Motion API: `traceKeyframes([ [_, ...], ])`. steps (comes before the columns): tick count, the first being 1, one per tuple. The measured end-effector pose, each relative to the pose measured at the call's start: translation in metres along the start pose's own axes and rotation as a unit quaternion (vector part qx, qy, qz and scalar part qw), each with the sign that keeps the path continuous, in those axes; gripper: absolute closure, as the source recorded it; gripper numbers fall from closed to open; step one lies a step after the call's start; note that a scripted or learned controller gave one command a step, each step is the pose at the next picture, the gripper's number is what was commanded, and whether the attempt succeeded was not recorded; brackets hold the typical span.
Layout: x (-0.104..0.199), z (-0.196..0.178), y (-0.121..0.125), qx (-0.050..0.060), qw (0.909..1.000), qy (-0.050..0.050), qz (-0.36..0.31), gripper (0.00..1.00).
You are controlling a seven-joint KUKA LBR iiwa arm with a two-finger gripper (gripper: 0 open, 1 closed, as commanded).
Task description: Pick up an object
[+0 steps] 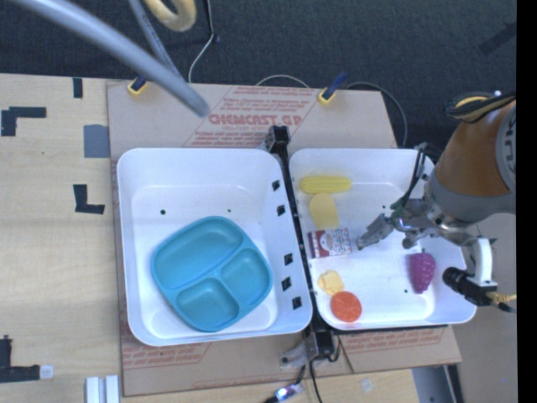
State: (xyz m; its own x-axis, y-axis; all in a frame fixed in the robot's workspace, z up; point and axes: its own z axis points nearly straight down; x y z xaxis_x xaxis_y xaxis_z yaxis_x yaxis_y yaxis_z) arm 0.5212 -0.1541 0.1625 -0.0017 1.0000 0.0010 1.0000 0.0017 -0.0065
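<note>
1. Objects for picking lie in the right bin [369,162]: a yellow corn-like piece [325,184] near the far wall, long axis running left to right; a pale yellow block [324,210] just below it; a red-and-white packet [330,243] nearer mid-bin, long axis also roughly left to right.
2. Near the front wall: a small yellow piece [329,281] touching or just beside an orange round fruit [346,306]. A purple grape-like bunch [421,271] sits to the right of them, long axis running near to far, narrower end toward the front wall.
3. Arm [474,162] enters from the right, orange band over the bin's right rim, grey wrist below it angled down and leftward into the bin.
4. Gripper [371,236] reaches toward bin centre, tip just right of the packet, apart from it. Cannot tell whether it is spread or closed; nothing visibly clamped.
5. Purple bunch lies just below the wrist hardware; contact unclear.
6. Left bin [134,183] carries a blue divided plate [211,271], tilted diagonally, three compartments.
7. Both bins rest on a cardboard sheet [252,112] with red print.
</note>
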Motion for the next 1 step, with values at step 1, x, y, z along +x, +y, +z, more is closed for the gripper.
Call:
traceKeyframes([
  [1,0.0059,0.0526,-0.0105,0.001,1.0,0.0,0.0,0.0],
])
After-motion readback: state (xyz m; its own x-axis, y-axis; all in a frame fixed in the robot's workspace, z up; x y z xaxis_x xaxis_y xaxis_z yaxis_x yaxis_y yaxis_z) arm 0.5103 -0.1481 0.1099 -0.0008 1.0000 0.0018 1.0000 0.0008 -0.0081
